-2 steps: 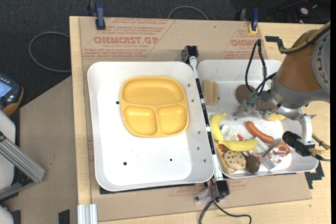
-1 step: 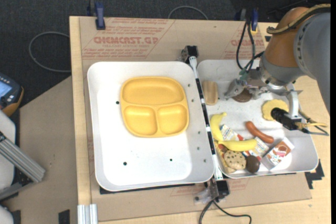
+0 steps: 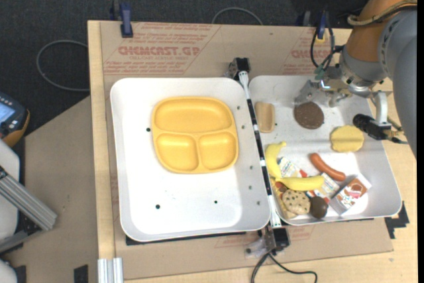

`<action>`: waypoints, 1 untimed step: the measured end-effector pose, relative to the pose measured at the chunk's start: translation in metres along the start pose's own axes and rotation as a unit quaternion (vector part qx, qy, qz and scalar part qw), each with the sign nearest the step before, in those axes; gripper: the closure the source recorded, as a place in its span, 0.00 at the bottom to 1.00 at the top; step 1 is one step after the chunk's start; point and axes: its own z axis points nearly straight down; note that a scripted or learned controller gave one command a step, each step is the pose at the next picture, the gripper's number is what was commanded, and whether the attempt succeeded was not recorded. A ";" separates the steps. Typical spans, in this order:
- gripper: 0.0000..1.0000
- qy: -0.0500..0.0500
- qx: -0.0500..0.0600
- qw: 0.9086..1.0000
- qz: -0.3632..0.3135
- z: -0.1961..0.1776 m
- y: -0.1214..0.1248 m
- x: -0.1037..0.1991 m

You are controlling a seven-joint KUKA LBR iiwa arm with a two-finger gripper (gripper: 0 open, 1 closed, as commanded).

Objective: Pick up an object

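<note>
Currently, arm: reaching in from the right of the bench, its grey body and orange band hanging over the far right corner of the right bin [image 3: 391, 172].
Claw [image 3: 322, 91]: hovering at the far side of the brown patty [image 3: 309, 115], just above it; whether it is touching the patty cannot be told from this angle.
Claw state: cannot tell; the metal parts at the tip are too small and cluttered to read.
Holding: nothing is showing as carried.
Nearest object: the brown patty, round and flat, lying in the far half of the right bin, just toward the near side and slightly left of the claw.
Long axis: none to speak of, the patty being round, so claw rotation is looking unimportant for it.
Other candidates, placed from the patty: bread slice [image 3: 265, 116] to its left against the bin wall; yellow lump [image 3: 348, 139] to its right and nearer; sausage [image 3: 327, 166] nearer still, lying on a slant; banana [image 3: 291, 172], cookie [image 3: 294, 202] and small carton [image 3: 350, 193] crowding the near end.
Left bin [image 3: 132, 162]: carrying a yellow divided plate [image 3: 195, 134], well left of the patty.
Judgement: a short descent toward the near-left is looking like the coming move.
Risk: the patty is lying low and flat, so the claw is likely to slide off it.
</note>
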 end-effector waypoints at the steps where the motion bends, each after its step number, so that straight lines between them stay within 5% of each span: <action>1: 0.00 0.003 0.006 1.000 0.000 0.000 -0.069 0.057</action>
